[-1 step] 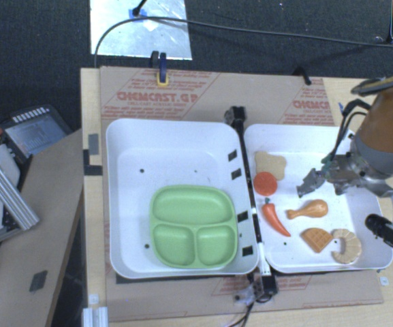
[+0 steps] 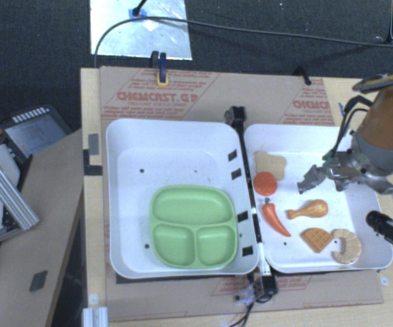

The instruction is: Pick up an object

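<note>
Arm reaching into the right bin, hand (image 2: 312, 180) hovering over the toy food

From above, the hand is hanging inside the right bin (image 2: 366, 257), just above and to the right of the chicken drumstick (image 2: 309, 210); whether it is apart or together I cannot tell, and nothing is showing between its tips. A red tomato (image 2: 265, 183) is sitting near the bin's left wall, touching a pale slice of bread (image 2: 271, 162) behind it, with a red chilli pepper (image 2: 275, 219) lying below. A waffle piece (image 2: 315, 238) and a croissant (image 2: 347, 246) are resting touching each other near the front edge. The left bin (image 2: 135, 148) is holding a green divided plate (image 2: 193, 226)
</note>
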`<state>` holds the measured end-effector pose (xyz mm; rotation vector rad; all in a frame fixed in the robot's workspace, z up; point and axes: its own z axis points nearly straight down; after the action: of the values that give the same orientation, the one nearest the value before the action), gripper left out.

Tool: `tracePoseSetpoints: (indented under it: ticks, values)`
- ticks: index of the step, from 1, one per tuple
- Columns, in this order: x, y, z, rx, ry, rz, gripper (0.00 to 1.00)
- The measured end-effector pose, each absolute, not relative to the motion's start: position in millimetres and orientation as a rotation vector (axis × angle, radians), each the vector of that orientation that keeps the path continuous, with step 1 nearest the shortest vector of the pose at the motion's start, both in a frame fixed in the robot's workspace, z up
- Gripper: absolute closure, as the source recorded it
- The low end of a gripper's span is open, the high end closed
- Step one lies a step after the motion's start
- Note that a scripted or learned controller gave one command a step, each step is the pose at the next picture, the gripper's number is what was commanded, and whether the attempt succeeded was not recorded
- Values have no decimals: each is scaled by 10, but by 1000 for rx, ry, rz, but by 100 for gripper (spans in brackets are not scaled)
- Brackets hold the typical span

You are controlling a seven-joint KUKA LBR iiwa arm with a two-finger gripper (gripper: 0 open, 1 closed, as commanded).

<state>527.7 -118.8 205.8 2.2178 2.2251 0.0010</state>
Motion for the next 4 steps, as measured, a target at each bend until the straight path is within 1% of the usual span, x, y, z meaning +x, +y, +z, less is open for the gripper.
tracePoseSetpoints:
  ticks: [1, 2, 3, 4]
  values:
    - [5303, -1105, 1469, 2221, 2227, -2, 0]
    - [5290, -1108, 1053, 2221, 2225, -1, 0]
    - [5293, -1104, 835, 2221, 2224, 0, 0]
    - [5302, -1108, 951, 2218, 2223, 2, 100]
